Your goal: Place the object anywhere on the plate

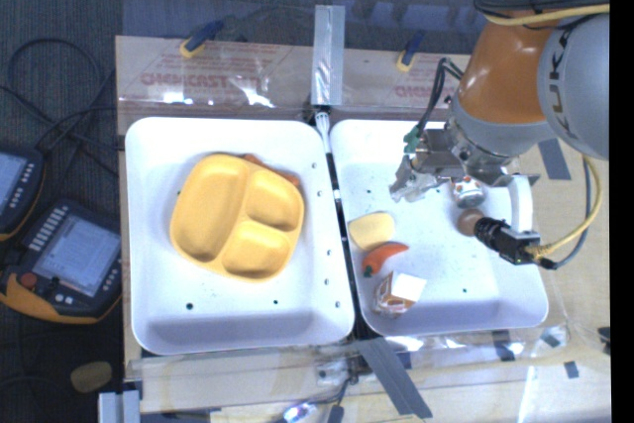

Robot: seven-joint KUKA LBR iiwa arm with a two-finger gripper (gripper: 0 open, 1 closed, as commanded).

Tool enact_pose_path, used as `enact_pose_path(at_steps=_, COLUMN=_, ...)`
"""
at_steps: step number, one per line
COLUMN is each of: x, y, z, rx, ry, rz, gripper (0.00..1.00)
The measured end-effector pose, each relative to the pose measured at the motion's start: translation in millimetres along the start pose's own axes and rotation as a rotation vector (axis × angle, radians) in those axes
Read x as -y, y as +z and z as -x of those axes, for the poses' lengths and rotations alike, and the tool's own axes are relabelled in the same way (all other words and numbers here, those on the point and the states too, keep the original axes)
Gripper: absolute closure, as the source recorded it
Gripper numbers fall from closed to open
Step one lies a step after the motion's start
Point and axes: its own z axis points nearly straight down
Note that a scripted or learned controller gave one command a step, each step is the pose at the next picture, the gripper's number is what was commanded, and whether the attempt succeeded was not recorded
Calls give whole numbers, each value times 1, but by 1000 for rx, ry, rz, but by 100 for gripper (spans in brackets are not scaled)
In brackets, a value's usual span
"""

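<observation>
Over the right bin (515, 297), the claw (414, 178) hangs with nothing between its narrowly parted fingers; at seven o'clock lie food pieces (381, 258). Yellow plate (238, 215) fills the left bin (158, 312).

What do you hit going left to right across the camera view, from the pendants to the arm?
Teach pendants → yellow divided plate in the left bin → pale yellow food piece in the right bin → gripper → orange band of the arm.

Bright even overhead light, soft shadows. Glare on plastic sheet (213, 74) far left of the gripper (414, 181) and on tape (436, 344) below it. Slightly soft focus overall.
</observation>
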Motion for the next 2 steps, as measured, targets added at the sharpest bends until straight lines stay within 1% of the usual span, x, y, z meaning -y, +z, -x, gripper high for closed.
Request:
enact_pose_path(at_steps=1, x=35, y=17, z=27, rx=0, ry=0, rz=-1, gripper=100)
enact_pose_path(at_steps=2, x=58, y=70, z=-30, rx=-2, ry=-3, rz=-2, gripper=100)
